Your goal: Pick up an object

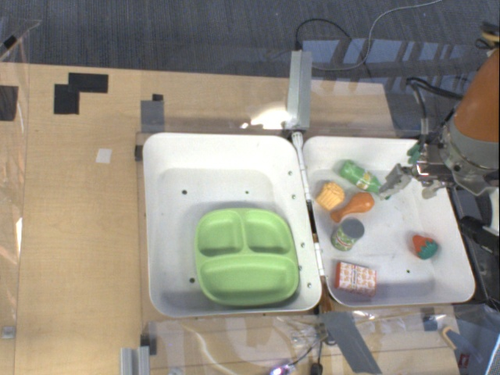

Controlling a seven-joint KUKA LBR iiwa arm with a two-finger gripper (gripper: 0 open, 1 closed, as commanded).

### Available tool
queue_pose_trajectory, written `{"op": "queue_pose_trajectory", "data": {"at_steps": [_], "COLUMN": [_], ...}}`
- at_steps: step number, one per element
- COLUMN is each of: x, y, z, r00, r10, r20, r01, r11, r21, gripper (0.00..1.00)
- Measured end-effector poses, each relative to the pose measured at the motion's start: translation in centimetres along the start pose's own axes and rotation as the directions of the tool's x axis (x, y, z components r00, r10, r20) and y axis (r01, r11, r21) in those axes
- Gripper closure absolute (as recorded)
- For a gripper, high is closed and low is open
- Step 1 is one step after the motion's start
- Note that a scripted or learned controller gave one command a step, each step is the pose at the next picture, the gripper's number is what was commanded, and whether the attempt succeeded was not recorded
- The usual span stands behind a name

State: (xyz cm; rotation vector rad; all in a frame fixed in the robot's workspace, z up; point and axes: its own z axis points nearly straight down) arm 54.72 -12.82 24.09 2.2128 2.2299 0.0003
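Observation:
The right bin (449, 209) holds several small items. A green bottle (358, 176) lies at the back, with a yellow ridged piece (330, 196) and an orange drumstick-shaped toy (355, 205) beside it. A tin can (348, 234) stands in the middle, a red and white box (355, 277) lies at the front, and a red strawberry (424, 246) sits to the right. My gripper (411, 186) hovers over the bin's back right part, just right of the green bottle. It is open, with nothing between its fingers.
The left bin (164, 209) holds a green divided plate (246, 256) at its front. A metal post (299, 92) rises behind the seam between the bins. Cables trail behind the right bin. The wooden bench stretches to the left.

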Motion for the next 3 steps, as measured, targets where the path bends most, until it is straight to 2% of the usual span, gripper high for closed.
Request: {"op": "queue_pose_trajectory", "data": {"at_steps": [1, 2, 3], "x": [1.5, 1.7, 9.3], "y": [6.3, 6.5, 8.0], "z": [14.1, 13.3, 5.7], "r00": [0.992, 0.992, 0.982], "r10": [-0.123, -0.125, -0.191], "r20": [0.000, 0.000, 0.000], "r01": [0.123, 0.125, 0.191], "r11": [0.992, 0.992, 0.982], "r21": [-0.004, -0.006, -0.004], "gripper": [0.00, 1.00, 1.00]}}
